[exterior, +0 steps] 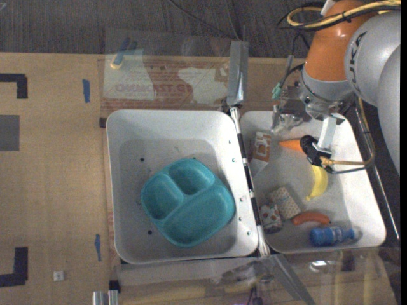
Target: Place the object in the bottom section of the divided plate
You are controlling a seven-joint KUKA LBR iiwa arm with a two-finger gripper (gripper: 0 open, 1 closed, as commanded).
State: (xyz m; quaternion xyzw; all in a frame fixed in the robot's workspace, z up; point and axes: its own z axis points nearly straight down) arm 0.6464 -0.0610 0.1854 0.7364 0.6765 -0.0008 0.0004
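A teal divided plate lies in the left bin, with two small sections at its upper left and one large section at its lower right; all three hold nothing. My gripper hangs over the far left corner of the right bin, pointing down beside a small orange-and-white carton and an orange carrot. Nothing can be seen held in it. A black part of the wrist covers the carrot's right end.
The right bin also holds a banana, two patterned packets, a red sausage and a blue bottle. A metal divider separates the bins. A clear sheet lies behind the left bin.
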